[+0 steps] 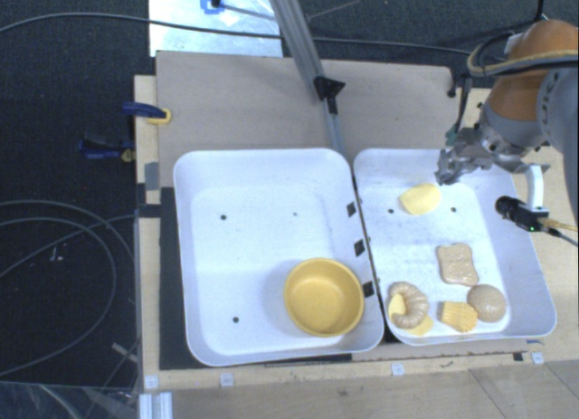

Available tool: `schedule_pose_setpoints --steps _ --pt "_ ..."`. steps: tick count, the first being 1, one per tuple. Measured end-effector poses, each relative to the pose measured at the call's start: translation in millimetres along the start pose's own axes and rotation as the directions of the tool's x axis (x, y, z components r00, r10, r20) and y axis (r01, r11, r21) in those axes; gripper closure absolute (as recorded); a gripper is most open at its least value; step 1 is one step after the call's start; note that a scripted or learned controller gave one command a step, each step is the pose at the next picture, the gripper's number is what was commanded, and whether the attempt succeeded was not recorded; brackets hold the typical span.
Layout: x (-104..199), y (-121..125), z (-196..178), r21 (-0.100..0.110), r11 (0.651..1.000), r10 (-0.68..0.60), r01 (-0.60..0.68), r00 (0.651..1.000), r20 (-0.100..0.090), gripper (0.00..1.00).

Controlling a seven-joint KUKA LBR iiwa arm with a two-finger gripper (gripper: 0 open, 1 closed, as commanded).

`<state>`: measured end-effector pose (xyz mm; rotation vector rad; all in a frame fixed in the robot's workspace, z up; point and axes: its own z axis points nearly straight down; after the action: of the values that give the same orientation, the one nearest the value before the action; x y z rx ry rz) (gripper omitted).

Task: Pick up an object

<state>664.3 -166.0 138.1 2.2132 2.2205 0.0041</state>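
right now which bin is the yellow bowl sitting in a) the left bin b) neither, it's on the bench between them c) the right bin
a: the yellow bowl sits in the near right corner of the left bin, while the right bin holds the small food pieces.
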Motion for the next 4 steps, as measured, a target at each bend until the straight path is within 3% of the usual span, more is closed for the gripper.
schedule_pose_setpoints --steps 1,2,4 --pt "1.9 -0.7 -65.0 -0.002 1.000 -0.001 0.001 1.000 -0.001 1.00" --pt "1.9 0.5 -72.7 0.002 1.000 -0.002 0.002 1.000 -0.002 1.00" --pt "112.9 -15.4 -69.4 0.006 1.000 -0.007 0.007 1.000 -0.005 1.00"
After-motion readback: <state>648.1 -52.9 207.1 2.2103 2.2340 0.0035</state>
